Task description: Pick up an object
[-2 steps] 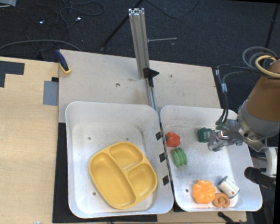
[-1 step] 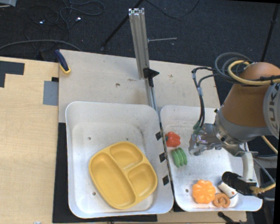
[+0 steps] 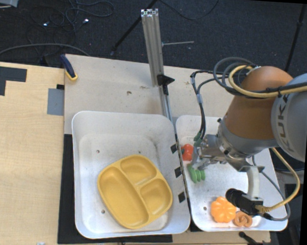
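The grey KUKA arm [image 3: 296, 120] has smooth, rounded shells, and dark capital letters of the maker's name run down its flank at the picture's right. Above the wrist sits a broad, glossy orange band [image 3: 255, 109], bulbous and catching a soft highlight on top. Below it a grey ring flange [image 3: 241, 147] narrows to the metal gripper assembly [image 3: 206, 152], a cluster of silver-grey brackets and small parts. Black and yellow cables [image 3: 232, 74] loop in a bundle over the top of the orange section, and a thin dark cable [image 3: 201, 110] hangs down along the left side toward the wrist.
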